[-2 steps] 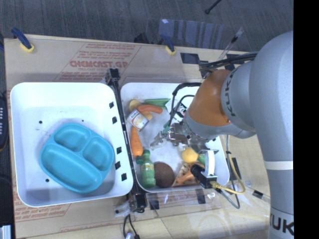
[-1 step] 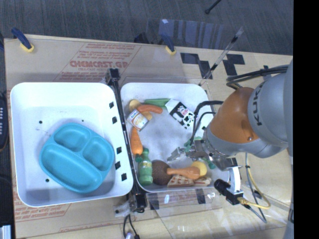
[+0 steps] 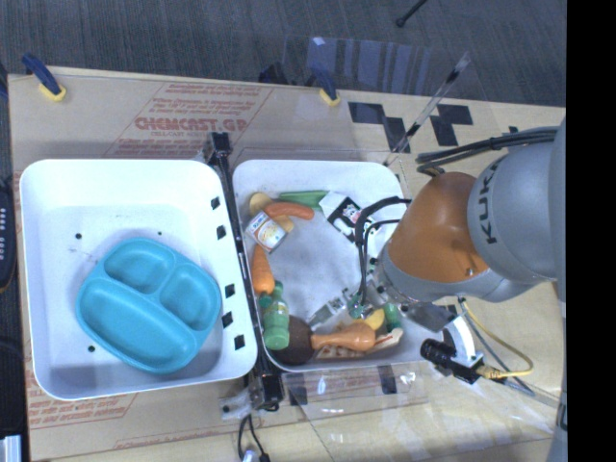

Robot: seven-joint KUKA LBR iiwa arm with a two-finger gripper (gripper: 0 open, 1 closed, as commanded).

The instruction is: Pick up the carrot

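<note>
Here, from my remote station, I see the grey arm (image 3: pixel 500 224) reaching in from the right over the right-hand bin (image 3: pixel 298 173), its gripper (image 3: pixel 371 306) low among the clutter at the bin's near edge; I cannot tell how its jaws stand. The carrot (image 3: pixel 262 268) lies apart from it along the bin's left wall, just above a green bottle (image 3: pixel 276 323). The left-hand bin (image 3: pixel 58 186) holds a blue divided tray (image 3: pixel 149 301).
</note>
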